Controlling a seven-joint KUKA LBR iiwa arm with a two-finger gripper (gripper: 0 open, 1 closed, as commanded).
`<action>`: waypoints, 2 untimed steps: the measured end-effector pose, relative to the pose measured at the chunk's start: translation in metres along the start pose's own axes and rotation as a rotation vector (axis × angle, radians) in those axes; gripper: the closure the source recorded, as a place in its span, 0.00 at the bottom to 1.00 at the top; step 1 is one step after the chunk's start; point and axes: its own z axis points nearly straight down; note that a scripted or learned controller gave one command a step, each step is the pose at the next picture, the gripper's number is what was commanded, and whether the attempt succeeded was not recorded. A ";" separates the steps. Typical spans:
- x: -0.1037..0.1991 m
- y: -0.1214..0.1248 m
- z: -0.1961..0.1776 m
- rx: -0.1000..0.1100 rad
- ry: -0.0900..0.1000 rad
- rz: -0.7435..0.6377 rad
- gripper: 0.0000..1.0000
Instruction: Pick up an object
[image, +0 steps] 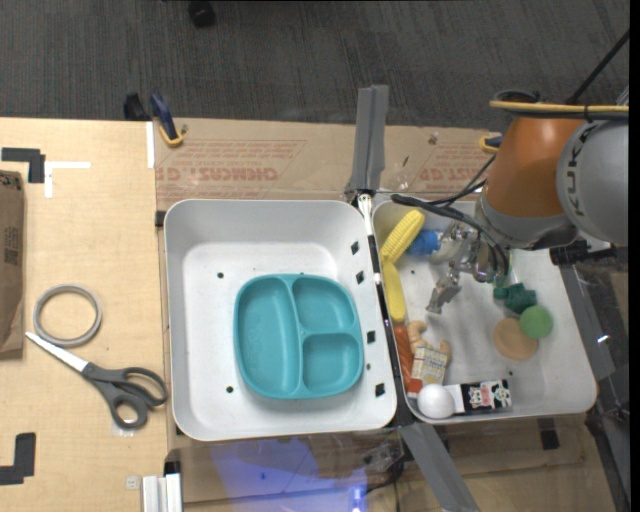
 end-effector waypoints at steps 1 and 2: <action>0.008 -0.060 -0.002 0.000 -0.003 -0.001 0.00; -0.036 -0.103 -0.066 0.000 -0.008 0.001 0.00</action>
